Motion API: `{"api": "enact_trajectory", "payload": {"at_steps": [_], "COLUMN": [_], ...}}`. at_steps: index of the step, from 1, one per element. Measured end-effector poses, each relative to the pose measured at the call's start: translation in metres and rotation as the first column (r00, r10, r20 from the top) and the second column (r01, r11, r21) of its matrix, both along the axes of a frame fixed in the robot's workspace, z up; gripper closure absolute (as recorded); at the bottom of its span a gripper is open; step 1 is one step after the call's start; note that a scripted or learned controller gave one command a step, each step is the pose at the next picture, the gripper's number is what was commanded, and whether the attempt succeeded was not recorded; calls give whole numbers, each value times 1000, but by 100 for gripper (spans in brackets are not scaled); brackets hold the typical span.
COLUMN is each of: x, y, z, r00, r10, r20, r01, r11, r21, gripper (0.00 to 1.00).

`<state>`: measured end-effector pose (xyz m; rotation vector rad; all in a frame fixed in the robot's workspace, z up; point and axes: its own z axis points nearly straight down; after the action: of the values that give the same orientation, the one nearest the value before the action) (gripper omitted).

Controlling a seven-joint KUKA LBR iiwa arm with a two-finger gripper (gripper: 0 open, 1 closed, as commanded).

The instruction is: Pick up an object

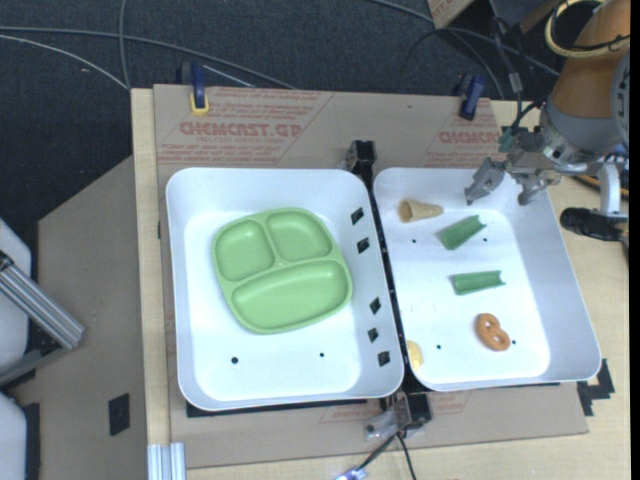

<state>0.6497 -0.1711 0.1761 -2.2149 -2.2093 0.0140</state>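
Pretzel-shaped orange toy (491,332) lies nearest the front rim of the right-hand shallow white bin (565,298), with a small yellow piece (412,352) at the bin's near-left corner. Beyond them rests a flat green rectangular block (476,282), then a second green block lying at a slant (461,232), and a tan cone-shaped piece (420,209) close to the far-left side. Any of these would serve as the object to pick up; all sit loose on the bin floor, well apart from one another.

The claw (506,184) hangs over the bin's far rim with its two fingers spread and nothing between them. The slanted green block is its closest candidate, so I judge the step in hand to be the approach. To do it well, the claw should come forward over that block, turn so the fingers straddle its narrow width, and descend straight down before pinching; a grip along the length would likely slip or push the block aside.

The left-hand white bin (190,268) holds a light green plastic divided plate (282,268). Both bins rest on a brown cardboard-covered desk (290,108), held at its far edge by blue clamps (199,86). Past the desk, dark carpet floor (80,78) carries loose cables (125,28).
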Motion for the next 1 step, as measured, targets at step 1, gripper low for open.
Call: {"api": "enact_trajectory", "payload": {"at_steps": [1], "x": [3], "y": [1], "z": [10], "r00": [1000], "r10": [3], "r20": [15], "r01": [-3], "r11": [1000], "r21": [-3], "gripper": [0]}}
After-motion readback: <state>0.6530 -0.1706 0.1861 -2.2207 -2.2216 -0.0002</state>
